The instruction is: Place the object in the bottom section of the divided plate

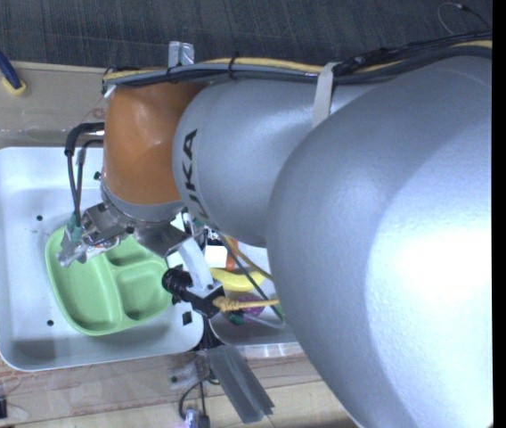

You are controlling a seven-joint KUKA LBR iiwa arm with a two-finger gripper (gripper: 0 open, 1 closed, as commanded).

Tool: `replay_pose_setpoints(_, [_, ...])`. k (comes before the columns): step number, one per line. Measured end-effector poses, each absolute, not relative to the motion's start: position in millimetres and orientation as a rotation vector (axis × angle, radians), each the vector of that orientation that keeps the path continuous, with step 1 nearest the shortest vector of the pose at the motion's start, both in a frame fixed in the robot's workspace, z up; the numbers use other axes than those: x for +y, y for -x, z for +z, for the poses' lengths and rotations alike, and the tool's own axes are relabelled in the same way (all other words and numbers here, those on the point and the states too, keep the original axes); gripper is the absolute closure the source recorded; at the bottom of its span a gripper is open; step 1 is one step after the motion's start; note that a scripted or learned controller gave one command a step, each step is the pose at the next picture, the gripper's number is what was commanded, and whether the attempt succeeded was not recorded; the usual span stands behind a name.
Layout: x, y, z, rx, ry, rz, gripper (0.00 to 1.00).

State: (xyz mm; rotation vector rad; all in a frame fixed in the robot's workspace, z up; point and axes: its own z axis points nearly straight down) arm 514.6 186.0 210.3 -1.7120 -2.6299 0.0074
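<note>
A light green divided plate (102, 294) lies in the left white bin (17, 239), toward its near right part. My gripper (82, 242) hangs over the plate's upper left rim, reaching down from the orange-banded wrist (142, 145). Its metal tip is small and blurred against the plate. I see no loose object on the plate's visible sections. The arm's grey body hides the plate's right edge and most of the right bin.
Yellow and purple items (240, 294) peek out under the arm in the right bin. A blue-handled clamp (5, 69) sits on the bench at the far left corner. Cables run along the arm's top.
</note>
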Motion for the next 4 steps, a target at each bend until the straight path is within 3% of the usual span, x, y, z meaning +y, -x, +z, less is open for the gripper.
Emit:
replay_pose_setpoints(1, [186,-514.6,210,-2.63,1.712,0.007,0.0])
replay_pose_setpoints(2, [125,-542.5,172,-2.589,1.774,0.009,0.0])
replay_pose_setpoints(3, [126,-542.5,182,-2.59,1.769,0.011,1.0])
replay_pose_setpoints(4, [176,-545.2,191,-2.63,1.715,0.003,1.0])
